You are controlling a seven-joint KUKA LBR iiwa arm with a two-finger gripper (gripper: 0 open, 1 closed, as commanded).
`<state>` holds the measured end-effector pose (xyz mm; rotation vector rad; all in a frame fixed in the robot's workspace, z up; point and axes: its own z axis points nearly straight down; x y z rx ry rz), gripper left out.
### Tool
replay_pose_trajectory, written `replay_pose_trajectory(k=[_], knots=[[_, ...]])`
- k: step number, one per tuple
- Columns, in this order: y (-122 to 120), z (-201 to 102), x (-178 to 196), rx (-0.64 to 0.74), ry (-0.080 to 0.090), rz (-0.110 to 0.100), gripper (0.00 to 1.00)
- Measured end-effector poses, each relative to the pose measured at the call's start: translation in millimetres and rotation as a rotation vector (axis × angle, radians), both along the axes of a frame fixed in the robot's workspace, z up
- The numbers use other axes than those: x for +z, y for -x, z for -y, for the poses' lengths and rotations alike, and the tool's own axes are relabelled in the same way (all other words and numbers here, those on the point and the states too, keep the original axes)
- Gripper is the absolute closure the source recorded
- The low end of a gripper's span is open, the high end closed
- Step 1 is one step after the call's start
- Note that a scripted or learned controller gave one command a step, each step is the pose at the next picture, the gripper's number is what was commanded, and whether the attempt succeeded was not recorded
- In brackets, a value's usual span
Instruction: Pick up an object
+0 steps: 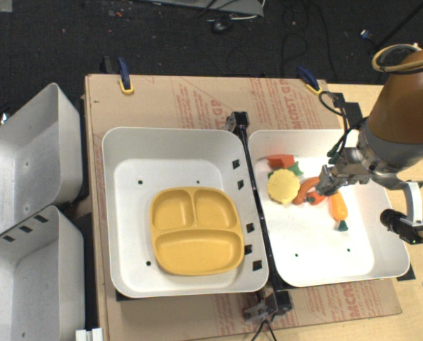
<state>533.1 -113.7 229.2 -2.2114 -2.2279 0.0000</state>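
Here the hand (330,180) hung low in the right bin (353,261), its grip impossible to tell, touching or just above a small red piece (309,188) between the yellow round toy (283,186) and orange carrot (337,207). These toys looked light, stiff and slick; the carrot's middle seemed the surest hold.

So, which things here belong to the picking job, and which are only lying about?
For the job:
- gripper
- yellow round piece
- carrot
- red piece
- orange block
- right bin

Lying about:
- yellow divided plate
- left bin
- blue clamps
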Motion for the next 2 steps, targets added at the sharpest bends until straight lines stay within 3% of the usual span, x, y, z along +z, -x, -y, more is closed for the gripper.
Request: replay_pose_trajectory(k=[2], knots=[[4, -103, -13, 0.0, 0.0, 0.001, 1.0]])
